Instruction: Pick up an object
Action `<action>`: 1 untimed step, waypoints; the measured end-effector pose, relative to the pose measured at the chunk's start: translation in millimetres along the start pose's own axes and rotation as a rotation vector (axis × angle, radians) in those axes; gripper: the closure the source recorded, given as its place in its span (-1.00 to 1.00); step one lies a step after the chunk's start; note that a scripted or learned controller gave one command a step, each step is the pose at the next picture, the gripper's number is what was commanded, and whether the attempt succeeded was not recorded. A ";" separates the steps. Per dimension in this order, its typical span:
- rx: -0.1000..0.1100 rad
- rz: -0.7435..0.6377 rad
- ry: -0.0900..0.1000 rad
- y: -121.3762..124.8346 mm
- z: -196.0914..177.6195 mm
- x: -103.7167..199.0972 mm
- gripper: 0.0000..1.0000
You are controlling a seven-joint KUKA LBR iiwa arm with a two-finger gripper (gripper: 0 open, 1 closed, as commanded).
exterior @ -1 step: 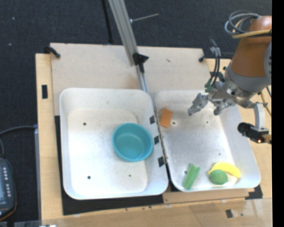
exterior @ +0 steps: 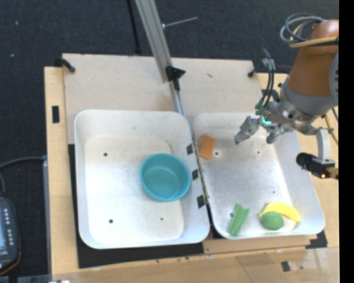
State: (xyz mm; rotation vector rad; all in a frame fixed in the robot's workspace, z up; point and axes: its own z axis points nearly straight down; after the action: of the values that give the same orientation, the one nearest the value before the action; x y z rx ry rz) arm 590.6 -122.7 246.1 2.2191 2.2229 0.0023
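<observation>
My gripper (exterior: pixel 258 132) hangs above the far part of the right bin (exterior: pixel 248 122), its two grey fingers spread apart with nothing between them. An orange block (exterior: pixel 206 147) lies at the right bin's left side, to the left of the gripper. Near the front of that bin lie a green stick (exterior: pixel 238 219), a green round object (exterior: pixel 272 221) and a yellow banana-like object (exterior: pixel 285 210) touching it. A blue bowl (exterior: pixel 165 177) sits in the left bin (exterior: pixel 106 134), toward its right side.
A slanted metal rail (exterior: pixel 156 37) runs down from the back to the gap between the bins. A handheld pendant (exterior: pixel 0 229) rests off the bench at the lower left. The wooden bench edge (exterior: pixel 153 69) frames both bins.
</observation>
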 end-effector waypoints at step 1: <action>0.005 0.003 -0.003 5.2 49.5 -9.6 -1.00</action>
State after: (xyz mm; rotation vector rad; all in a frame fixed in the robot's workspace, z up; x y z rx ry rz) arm 595.9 -132.2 196.6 2.2232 2.2206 -0.0061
